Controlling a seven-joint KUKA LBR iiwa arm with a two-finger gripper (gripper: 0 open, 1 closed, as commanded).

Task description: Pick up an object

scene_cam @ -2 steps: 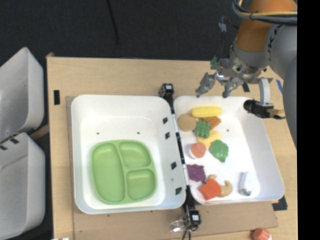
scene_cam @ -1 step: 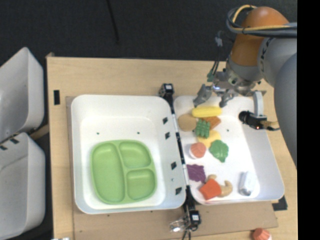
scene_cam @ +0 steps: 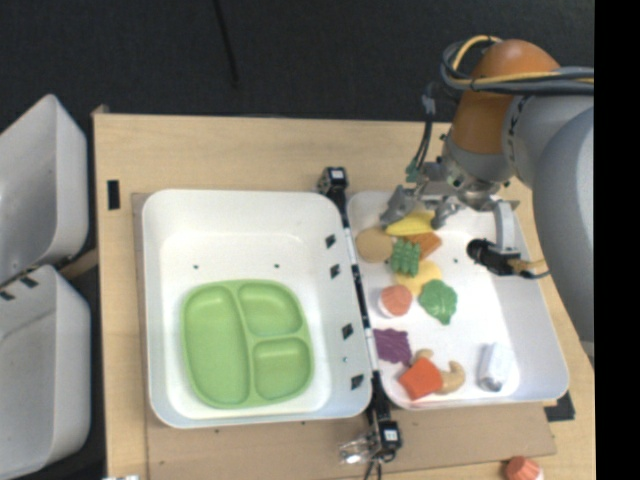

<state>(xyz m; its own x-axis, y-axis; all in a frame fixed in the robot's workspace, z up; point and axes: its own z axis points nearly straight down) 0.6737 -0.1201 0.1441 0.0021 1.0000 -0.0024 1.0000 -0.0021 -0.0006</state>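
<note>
Gripper [scene_cam: 422,208] fingers are spread apart, straddling the far end of a yellow banana-shaped toy [scene_cam: 410,227] without closing on it. This toy lies at the far end of the right white bin [scene_cam: 530,353]. Just nearer sits a green knobbly block [scene_cam: 405,257].

Robot lab: wooden bench [scene_cam: 120,268], 2 white bins [scene_cam: 160,268], black backdrop.

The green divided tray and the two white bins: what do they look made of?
Green divided tray: probably moulded plastic, matte, with uniform colour and soft rounded compartment edges. Left white bin and right white bin: likely thin formed plastic, smooth and slightly glossy with rounded corners; the picture leaves that open.
</note>
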